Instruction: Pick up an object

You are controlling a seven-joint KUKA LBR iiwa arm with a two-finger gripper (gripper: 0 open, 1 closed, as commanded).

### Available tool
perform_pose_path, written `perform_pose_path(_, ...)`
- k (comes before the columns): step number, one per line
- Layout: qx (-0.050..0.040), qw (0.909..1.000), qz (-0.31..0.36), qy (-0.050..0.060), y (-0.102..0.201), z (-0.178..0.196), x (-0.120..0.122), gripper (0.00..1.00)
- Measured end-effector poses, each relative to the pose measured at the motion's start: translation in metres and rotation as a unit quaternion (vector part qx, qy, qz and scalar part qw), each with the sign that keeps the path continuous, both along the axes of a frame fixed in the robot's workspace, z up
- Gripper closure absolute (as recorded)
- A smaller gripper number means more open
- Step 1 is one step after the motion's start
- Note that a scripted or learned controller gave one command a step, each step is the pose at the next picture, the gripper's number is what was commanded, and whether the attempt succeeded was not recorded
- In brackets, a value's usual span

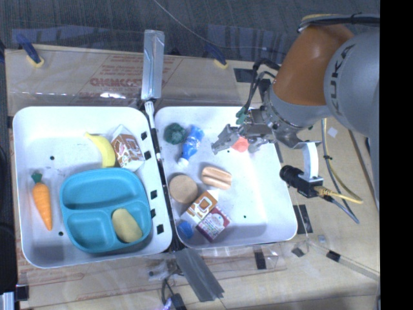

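The jaws (240, 139) hang over the upper middle of the right bin (271, 205), with a small pink-red object (241, 144) right at their tips; whether they are closed on it, or open around it, I cannot tell; the grey arm (322, 63) with its orange band reaches in from the right.

Just left of the jaws lie a blue bottle (191, 142) and a dark green lump (173, 133); below them a hot dog (216, 177), a round tan disc (183, 188), an orange-brown carton (202, 205) and a dark red carton (213, 224) touching it; a bit of blue (185, 230) shows at the bin's lower left corner.

The left bin (39, 124) holds a blue divided tray (103, 208) with a yellow-green potato-like piece (127, 225) in its lower right compartment; above the tray a banana (101, 148) beside a small carton (128, 150); a carrot (42, 202) lies left of the tray.

Both bins sit side by side on a pale wooden counter (342, 276) under clear sheeting; black tape marks dot the wood; cables (339, 196) trail at the right; beyond the counter, dark grey carpet (77, 5).
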State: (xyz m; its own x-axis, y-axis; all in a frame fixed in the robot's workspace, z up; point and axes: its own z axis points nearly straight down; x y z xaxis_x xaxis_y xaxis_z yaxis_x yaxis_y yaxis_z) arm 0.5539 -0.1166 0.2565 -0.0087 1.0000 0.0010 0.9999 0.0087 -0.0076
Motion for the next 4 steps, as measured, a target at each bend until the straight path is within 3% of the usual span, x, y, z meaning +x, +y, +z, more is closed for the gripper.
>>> perform_pose_path(1,-0.0003,0.9999,0.017,0.002,-0.064,-0.057,0.049,0.00)
perform_pose_path(2,-0.0003,0.9999,0.011,-0.003,-0.071,-0.165,0.054,0.00)
perform_pose_path(3,0.0012,0.9948,0.102,0.001,-0.056,-0.137,0.095,0.00)
perform_pose_path(4,0.0021,0.9784,0.207,-0.001,-0.023,-0.154,0.011,0.00)
